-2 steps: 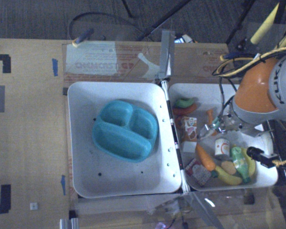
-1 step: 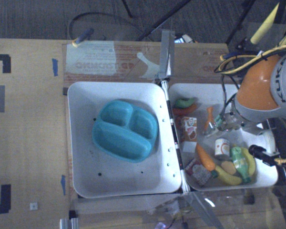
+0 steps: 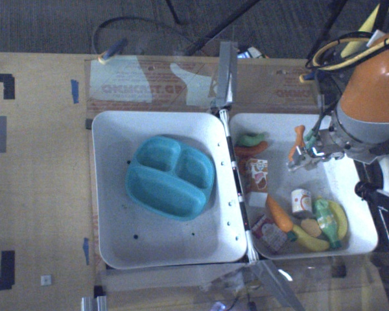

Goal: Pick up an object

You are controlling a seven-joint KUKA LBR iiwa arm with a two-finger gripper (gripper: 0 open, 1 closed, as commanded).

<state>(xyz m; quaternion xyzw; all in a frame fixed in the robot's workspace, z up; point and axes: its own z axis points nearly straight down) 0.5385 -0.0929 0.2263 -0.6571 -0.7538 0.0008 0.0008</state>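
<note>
My gripper [image 3: 303, 155] hangs over the upper middle of the right bin [image 3: 363, 238], below the grey wrist and orange band of the arm. A small orange piece [image 3: 299, 135] sits just by its tip; I cannot tell whether it is a loose object or part of the tool. Beneath and left of the gripper lie a green and red vegetable toy [image 3: 251, 141], a small carton [image 3: 257, 173], an orange carrot [image 3: 279, 214], a small can [image 3: 301, 201], a banana [image 3: 313, 240] and a green packet [image 3: 329, 220]. Nothing is visibly lifted.
The left bin [image 3: 110, 238] bears a blue compartment tray [image 3: 170, 177]. A metal divider [image 3: 236, 186] separates the two bins. Cables and yellow hoses [image 3: 350, 47] hang at the upper right. The bench's tan surface [image 3: 39, 173] stretches to the left.
</note>
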